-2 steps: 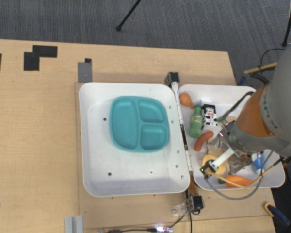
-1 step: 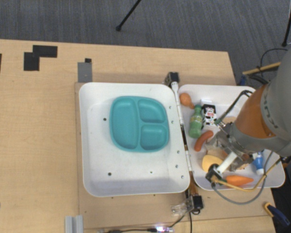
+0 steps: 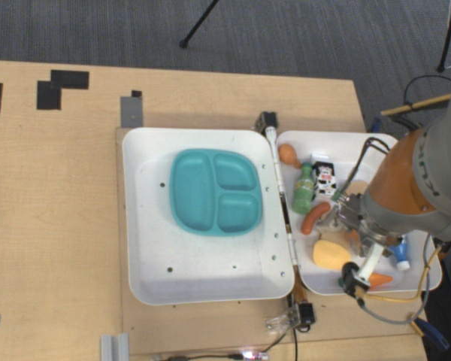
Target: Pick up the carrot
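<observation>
Camera view, please: where was the carrot (image 3: 381, 280)?
— Small and orange, by the near edge of the right bin (image 3: 338, 138), close to a yellow toy (image 3: 329, 255).
— And the gripper (image 3: 347, 215)?
— Low in that bin, just beside a red sausage (image 3: 314, 218). Open or closed, I could not tell.
— The surroundings?
— A pale wooden bench (image 3: 52, 201), a teal divided plate (image 3: 214, 192) in the left bin (image 3: 146, 269), and grey carpet (image 3: 98, 13) beyond.

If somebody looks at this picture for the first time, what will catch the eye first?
The teal divided plate in the left bin stands out most. Next is the grey arm with its orange band, reaching over the crowded right bin, its gripper beside a red sausage. The small orange carrot lies near that bin's lower right corner.
</observation>
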`<act>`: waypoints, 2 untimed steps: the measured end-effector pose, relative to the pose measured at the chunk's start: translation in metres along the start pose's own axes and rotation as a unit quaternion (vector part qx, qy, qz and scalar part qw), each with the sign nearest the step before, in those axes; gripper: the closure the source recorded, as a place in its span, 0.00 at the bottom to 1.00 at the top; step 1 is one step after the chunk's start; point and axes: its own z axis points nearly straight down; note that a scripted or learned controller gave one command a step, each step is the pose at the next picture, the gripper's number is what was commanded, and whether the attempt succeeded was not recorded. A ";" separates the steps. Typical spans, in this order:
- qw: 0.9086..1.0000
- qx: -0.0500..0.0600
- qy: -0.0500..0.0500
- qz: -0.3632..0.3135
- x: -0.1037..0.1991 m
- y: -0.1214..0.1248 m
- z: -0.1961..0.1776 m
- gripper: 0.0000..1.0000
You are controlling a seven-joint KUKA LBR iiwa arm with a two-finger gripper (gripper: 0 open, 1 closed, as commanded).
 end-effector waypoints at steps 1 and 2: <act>0.992 -0.002 0.002 -0.124 -0.004 0.005 -0.001 0.00; 0.969 -0.003 0.003 -0.245 -0.005 0.006 -0.001 0.00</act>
